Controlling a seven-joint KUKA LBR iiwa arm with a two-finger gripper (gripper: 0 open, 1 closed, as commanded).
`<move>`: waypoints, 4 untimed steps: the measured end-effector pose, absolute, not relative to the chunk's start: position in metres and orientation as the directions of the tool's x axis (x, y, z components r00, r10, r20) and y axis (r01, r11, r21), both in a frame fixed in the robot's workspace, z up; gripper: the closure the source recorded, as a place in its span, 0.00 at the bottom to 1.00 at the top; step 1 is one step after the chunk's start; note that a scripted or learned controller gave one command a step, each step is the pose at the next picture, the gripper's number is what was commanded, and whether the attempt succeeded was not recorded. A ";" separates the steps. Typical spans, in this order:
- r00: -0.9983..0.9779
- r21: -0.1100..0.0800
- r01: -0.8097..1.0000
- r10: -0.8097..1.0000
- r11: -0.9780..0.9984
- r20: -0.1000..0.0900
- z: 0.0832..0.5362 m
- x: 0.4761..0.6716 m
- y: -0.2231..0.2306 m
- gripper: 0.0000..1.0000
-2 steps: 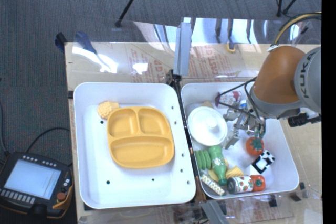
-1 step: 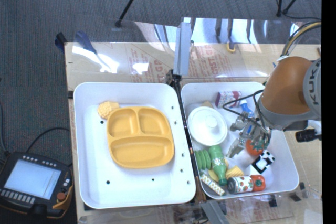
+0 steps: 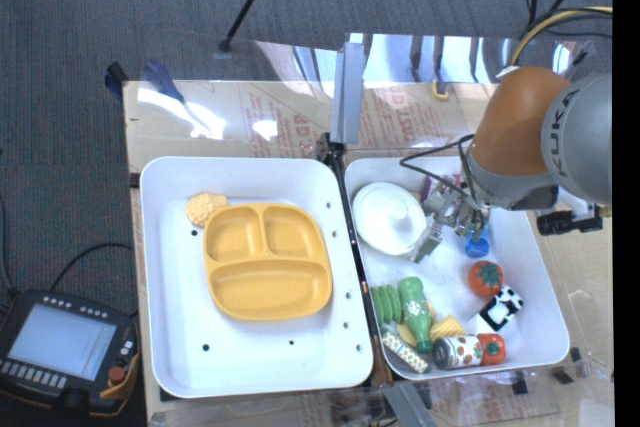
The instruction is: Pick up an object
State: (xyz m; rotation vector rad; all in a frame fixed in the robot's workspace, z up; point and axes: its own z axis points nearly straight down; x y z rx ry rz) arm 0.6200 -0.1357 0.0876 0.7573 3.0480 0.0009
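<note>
So the arm [image 3: 530, 140] comes in from the right and the gripper [image 3: 437, 233] sits low over the right bin [image 3: 540, 315], right at the edge of the white bowl [image 3: 388, 215] in that bin's upper left part. Honestly can't tell from this angle whether it's open or closed, it's too small and cluttered there. Just to the right of the gripper there's a little blue piece [image 3: 477, 243], and below that a red tomato [image 3: 485, 277] with a black-and-white checkered block [image 3: 500, 308] just beside it. The rest of the stuff is piled along the near edge of the same bin: a green bottle [image 3: 416, 310] next to a green ridged piece [image 3: 388, 303], a yellow bit [image 3: 447, 326], a small can [image 3: 457, 351] lying on its side, a red thing [image 3: 491, 348] touching the can, and a patterned strip [image 3: 405, 352] in the corner. The left bin [image 3: 170, 215] has a yellow divided plate [image 3: 267, 260] in the middle, with a bumpy yellow piece [image 3: 205, 207] touching its upper left corner, well apart from the gripper.
</note>
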 end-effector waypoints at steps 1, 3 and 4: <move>-0.906 0.001 0.423 0.423 0.906 -0.001 0.088 0.560 -0.212 0.00; -0.888 0.003 0.460 0.460 0.888 -0.001 0.098 0.532 -0.191 1.00; -0.702 -0.001 0.713 0.713 0.702 0.004 0.086 0.521 -0.196 1.00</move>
